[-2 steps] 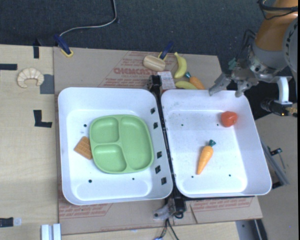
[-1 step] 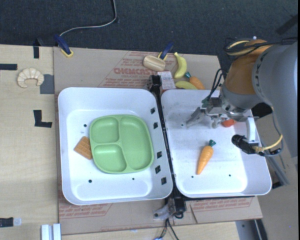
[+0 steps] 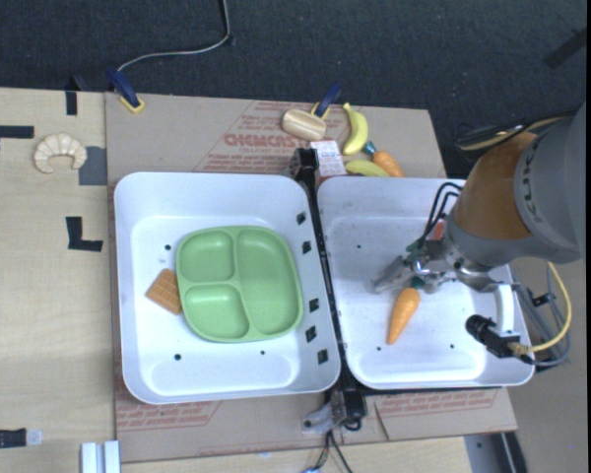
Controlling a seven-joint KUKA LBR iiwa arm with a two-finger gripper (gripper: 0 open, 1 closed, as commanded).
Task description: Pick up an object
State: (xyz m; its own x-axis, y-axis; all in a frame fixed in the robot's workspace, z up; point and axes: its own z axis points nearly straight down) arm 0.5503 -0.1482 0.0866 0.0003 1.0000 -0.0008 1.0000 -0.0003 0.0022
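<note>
You get even, bright overhead light; the two shallow white plastic bins (image 3: 217,190) nearly wash out. Soft shadows fall toward six o'clock. The picture is mildly soft and grainy throughout.

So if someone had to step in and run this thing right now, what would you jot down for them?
Claw: down in the right bin, right at the top end of the toy carrot. I can't tell whether it has a grip.
Carrot: lying on the right bin's floor, not lifted.
Left bin: green divided plate with a tan cracker-like piece at its left edge.
Done: arm has reached the carrot.
Left: confirm the grasp and lift the carrot.
</note>
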